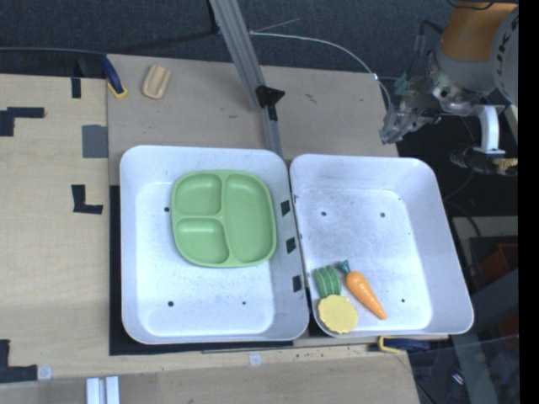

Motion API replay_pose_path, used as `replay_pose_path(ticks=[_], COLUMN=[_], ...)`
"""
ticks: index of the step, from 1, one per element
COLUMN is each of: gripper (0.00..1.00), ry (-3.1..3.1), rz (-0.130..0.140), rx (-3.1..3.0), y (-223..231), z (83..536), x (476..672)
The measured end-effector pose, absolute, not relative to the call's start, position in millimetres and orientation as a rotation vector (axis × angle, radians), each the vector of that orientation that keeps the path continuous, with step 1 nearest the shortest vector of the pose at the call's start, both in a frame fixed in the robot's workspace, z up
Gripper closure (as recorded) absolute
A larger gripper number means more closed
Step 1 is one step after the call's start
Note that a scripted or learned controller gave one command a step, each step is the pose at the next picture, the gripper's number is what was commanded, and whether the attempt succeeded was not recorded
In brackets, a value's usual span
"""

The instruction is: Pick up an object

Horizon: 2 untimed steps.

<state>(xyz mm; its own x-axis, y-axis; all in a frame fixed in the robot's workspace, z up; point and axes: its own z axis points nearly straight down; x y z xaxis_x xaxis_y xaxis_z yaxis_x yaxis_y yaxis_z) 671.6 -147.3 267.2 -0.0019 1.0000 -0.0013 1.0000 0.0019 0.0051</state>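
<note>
- The tool (396, 129) hangs beyond the right bin's (438, 225) far rim; its opening possibly indiscernible, cannot tell
- Carrot (366, 295) lies near the front wall, reachable

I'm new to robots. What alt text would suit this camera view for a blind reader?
Two white bins sit side by side: the left bin holds a green divided plate, the right bin a toy carrot, a yellow disc and a green piece. The gripper hovers beyond the right bin's far corner.

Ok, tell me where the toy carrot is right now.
The toy carrot lies in the right-hand bin, near its front edge in the camera view. It sits just right of a green ridged toy and a round yellow toy.
</note>
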Motion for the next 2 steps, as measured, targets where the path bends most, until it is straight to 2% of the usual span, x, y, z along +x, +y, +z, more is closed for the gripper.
replay_pose_path(ticks=[2], gripper=[1.0], ry=[2.23], rz=[-0.002], rx=[2.218], y=[-44], z=[234], x=[638.8])
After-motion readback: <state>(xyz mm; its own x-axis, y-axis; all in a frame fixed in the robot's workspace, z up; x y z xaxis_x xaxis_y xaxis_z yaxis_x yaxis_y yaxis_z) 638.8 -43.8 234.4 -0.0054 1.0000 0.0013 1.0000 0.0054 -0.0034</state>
